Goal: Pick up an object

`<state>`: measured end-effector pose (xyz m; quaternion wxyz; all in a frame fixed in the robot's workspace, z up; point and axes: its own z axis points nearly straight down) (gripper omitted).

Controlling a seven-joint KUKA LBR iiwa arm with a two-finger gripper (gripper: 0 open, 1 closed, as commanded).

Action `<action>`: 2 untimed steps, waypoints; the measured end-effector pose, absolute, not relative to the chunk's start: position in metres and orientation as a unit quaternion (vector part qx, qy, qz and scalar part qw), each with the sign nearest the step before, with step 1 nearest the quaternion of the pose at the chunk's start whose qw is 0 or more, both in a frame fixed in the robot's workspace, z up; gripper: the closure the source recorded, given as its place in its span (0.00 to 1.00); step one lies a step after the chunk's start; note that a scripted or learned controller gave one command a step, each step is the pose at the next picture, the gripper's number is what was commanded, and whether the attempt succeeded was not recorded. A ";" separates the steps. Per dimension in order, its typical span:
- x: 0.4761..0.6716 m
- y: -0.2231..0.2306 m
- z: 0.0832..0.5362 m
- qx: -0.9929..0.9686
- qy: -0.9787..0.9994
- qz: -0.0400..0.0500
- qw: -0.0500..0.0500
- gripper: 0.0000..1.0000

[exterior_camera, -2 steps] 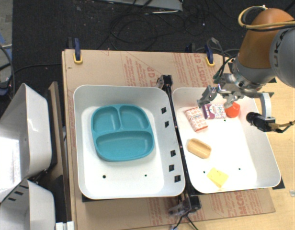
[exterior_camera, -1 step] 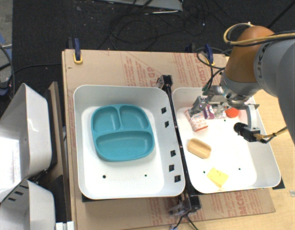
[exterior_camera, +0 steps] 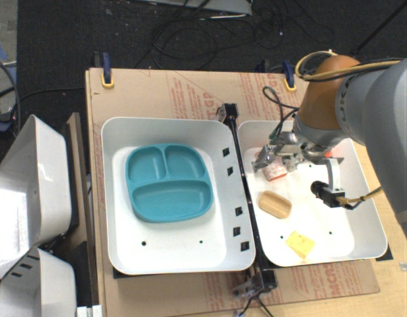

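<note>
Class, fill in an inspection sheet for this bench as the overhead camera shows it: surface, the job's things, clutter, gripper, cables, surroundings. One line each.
Surface: two white bins side by side, left bin and right bin, on a brown board.
Job's things: tan oval block, yellow piece and a pink-and-white object in the right bin.
Clutter: teal divided plate in the left bin.
Gripper: gripper low over the pink-and-white object; finger state unclear.
Cables: black cable by the wrist; more on the floor.
Surroundings: white tubs at the left, dark floor.
</note>
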<state>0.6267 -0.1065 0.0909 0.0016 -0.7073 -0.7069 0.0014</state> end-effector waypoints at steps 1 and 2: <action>0.628 -0.107 0.105 -0.707 -0.707 0.000 -0.001 1.00; 0.630 -0.102 0.167 -0.706 -0.708 -0.002 -0.002 1.00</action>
